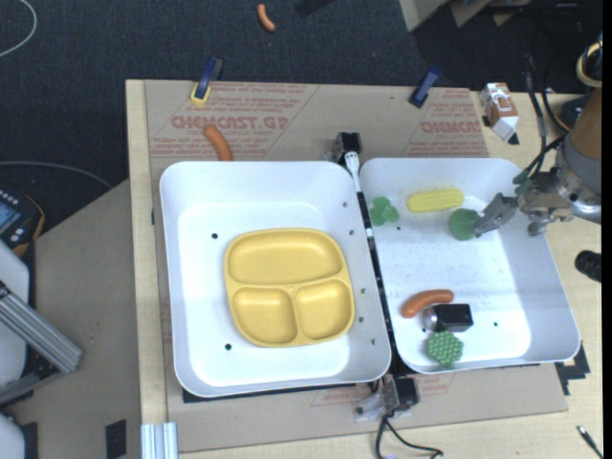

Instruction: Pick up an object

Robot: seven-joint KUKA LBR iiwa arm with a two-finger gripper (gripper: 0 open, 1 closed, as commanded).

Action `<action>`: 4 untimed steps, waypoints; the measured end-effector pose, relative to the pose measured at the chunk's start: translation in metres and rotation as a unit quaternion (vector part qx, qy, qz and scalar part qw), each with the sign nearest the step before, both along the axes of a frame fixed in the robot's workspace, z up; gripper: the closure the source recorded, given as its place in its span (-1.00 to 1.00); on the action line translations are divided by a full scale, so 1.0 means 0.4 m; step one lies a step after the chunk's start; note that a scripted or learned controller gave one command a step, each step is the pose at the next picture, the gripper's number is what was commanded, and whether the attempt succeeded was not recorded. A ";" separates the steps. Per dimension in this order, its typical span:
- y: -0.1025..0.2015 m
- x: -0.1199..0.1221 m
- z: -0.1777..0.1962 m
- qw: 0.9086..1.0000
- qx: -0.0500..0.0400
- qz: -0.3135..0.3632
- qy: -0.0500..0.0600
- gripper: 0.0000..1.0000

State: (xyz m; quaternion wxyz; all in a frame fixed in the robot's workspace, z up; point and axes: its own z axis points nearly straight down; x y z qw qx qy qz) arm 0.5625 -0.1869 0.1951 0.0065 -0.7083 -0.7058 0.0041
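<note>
The right bin (535, 285) holds several small items. A yellow corn cob (435, 200) lies near its far wall, with a green leafy piece (383, 211) to its left and a round green object (464, 223) to its right. Toward the front lie a red-orange sausage (426, 301), a small black block (452, 316) and a bumpy green piece (444, 349). My gripper (512, 220) hangs over the bin's right part, open, with nothing between its fingers. Its left finger (491, 216) is right beside the round green object; I cannot tell if they touch.
The left bin (191, 256) holds a yellow divided plate (287, 285). An orange sausage (219, 142) lies on the cardboard behind that bin, and another (266, 16) lies on the dark floor. Clamps (204, 81) hold the board's far edge.
</note>
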 end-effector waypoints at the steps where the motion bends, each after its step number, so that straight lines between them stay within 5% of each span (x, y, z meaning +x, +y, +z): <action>1: 0.001 0.008 0.021 1.000 -0.002 0.002 -0.007 -1.00; 3: -0.022 -0.016 -0.258 1.000 0.000 0.001 -0.004 -1.00; 4: -0.021 -0.017 -0.277 1.000 -0.001 0.002 -0.005 -1.00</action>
